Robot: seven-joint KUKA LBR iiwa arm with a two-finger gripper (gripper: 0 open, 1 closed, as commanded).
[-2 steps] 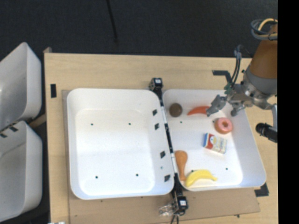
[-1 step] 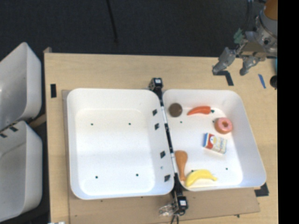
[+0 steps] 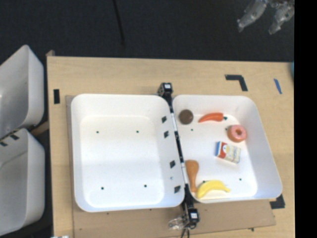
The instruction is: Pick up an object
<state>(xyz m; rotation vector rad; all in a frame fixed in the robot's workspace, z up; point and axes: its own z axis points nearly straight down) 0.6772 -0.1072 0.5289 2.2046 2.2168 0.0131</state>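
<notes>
The right bin (image 3: pixel 257 118) holds several small items: a brown round piece (image 3: pixel 185 116) and a red-orange chili pepper (image 3: pixel 212 117) at its far side, a pink donut (image 3: pixel 237 133), a small white carton with red and blue print (image 3: pixel 228 151), an orange-brown drumstick shape (image 3: pixel 191 171) and a yellow banana (image 3: pixel 213 188) at the near edge. My gripper (image 3: pixel 256 28) hangs at the top right over the dark floor, well beyond the bench's far edge. It is open, with nothing between its two grey fingers (image 3: pixel 250 16).
The left bin (image 3: pixel 79 133) lies beside the right one, joined by a clipped seam (image 3: pixel 173 143). The tan bench (image 3: pixel 124 73) carries black corner marks (image 3: pixel 237 81) and a blue mark (image 3: pixel 278 86). White casings (image 3: pixel 17 88) stand at the left.
</notes>
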